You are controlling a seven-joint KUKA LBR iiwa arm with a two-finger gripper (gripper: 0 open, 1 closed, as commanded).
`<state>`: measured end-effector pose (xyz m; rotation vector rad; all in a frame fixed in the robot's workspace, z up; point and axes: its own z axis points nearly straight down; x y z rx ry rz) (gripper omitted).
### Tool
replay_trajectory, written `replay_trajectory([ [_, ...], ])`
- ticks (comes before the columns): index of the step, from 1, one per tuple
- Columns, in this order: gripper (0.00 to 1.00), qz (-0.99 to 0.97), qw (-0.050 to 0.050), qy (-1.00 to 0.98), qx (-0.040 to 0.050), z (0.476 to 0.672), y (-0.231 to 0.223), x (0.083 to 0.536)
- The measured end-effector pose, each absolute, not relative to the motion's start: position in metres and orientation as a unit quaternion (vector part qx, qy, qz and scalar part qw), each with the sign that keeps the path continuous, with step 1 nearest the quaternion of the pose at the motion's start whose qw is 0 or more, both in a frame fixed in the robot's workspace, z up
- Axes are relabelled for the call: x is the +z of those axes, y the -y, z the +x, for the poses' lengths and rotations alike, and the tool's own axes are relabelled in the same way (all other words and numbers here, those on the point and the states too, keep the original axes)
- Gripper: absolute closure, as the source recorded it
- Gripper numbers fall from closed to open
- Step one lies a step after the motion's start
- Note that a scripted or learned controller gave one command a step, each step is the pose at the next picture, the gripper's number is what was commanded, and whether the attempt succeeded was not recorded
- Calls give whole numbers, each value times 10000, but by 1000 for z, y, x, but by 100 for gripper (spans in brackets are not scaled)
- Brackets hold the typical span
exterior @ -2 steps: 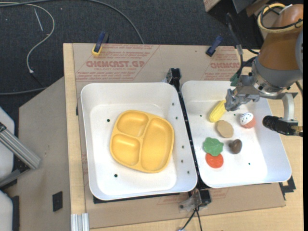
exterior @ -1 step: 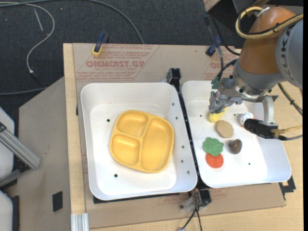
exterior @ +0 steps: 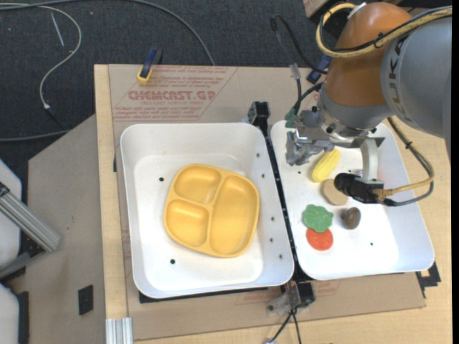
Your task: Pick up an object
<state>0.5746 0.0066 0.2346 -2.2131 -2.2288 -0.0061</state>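
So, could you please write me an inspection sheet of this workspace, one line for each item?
Surface: cardboard-covered bench bearing two white bins, left bin and right bin.
Job's things: in the right bin, a corn cob, a beige piece, a green piece above a red piece, and a brown piece.
Clutter: yellow divided plate in the left bin; blue and yellow clip at the bench's far edge.
Gripper: gripper low at the right bin's far left, beside the corn cob.
Cables: white cable on the floor; yellow cable along the arm.
Surroundings: dark carpet.
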Motion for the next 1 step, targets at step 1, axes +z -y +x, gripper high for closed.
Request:
replay_trajectory([
  [1,100,-7043,6,7099,-14,573,-69,240],
])
